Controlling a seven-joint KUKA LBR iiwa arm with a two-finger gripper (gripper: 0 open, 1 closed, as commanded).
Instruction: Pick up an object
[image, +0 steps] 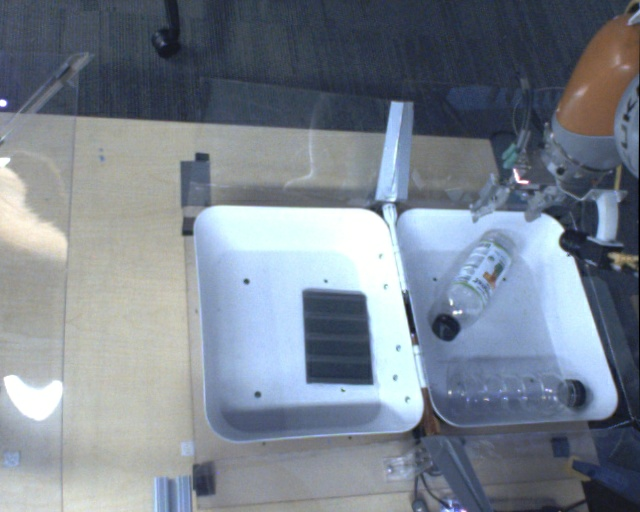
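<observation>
In the right bin (580, 300) lie two clear plastic bottles. One bottle with a colourful label (477, 280) lies at a slant in the middle, its black cap pointing to the front left. The other clear bottle (510, 392) rests along the front wall with its dark cap to the right. A dark ribbed rectangular block (337, 336) lies flat in the left bin (230, 300). My gripper (512, 203) hangs over the far rim of the right bin, just behind the labelled bottle. It is open with nothing between its fingers.
A metal bar (394, 150) stands behind the seam between the two bins. Cables and the arm's orange and grey wrist (600, 90) crowd the far right corner. Wooden bench surface (100, 300) stretches to the left of the bins.
</observation>
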